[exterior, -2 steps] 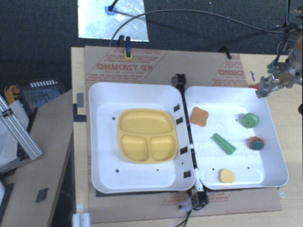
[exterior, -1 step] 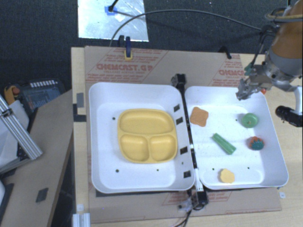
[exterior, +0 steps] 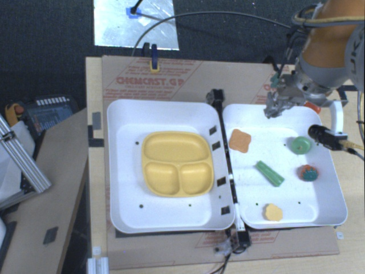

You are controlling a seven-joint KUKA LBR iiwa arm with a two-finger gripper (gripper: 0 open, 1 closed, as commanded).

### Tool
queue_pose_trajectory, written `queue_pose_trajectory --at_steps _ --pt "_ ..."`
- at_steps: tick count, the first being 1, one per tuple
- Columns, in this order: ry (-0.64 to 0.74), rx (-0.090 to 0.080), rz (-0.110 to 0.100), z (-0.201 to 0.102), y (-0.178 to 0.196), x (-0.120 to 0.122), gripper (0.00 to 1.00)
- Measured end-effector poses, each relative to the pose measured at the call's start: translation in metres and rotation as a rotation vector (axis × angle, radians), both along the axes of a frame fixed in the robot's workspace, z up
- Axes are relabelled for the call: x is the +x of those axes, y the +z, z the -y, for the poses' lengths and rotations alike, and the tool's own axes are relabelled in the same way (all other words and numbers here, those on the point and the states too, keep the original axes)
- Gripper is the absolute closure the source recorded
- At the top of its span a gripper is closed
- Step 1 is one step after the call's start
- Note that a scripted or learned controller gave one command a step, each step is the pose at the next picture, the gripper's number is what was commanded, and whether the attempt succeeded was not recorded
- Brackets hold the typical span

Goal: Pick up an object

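The hand hangs over the far edge of the right bin, near its back wall, and nothing sits between its fingers. Whether they are spread or pressed together I cannot tell; at this slant they are a dark blur.

No one object is set, so any of the five small pieces in the right bin would do. The orange piece lies nearest the hand, close to the divider. The green stick lies slantwise in the middle of the floor. A green round piece and a red-and-teal piece sit toward the right side, and a yellow piece rests near the front wall. All lie well apart from one another.

They look like toy food (probably hollow plastic or foam), so I judge them light, fairly stiff and not fragile, with smooth skins that may slip or skid on the slick white floor if nudged off-centre.

The green stick seems the easiest: long, narrow, with free floor on both flanks, best taken across its short width at mid-length. The orange piece looks flat and low, so fingers may scrape past it. The round ones could roll away.

The left bin holds a yellow tray with three wells, too wide for a simple pinch.
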State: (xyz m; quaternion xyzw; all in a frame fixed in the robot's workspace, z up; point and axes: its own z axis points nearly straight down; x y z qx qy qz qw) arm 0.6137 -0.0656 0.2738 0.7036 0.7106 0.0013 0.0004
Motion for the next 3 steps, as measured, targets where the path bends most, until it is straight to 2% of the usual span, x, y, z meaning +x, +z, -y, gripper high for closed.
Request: queue_pose_trajectory --at_steps 2,3 --pt "-0.001 0.000 -0.002 -0.097 -0.025 -0.002 1.00" --pt "0.000 0.001 0.001 -0.156 -0.025 0.010 1.00"
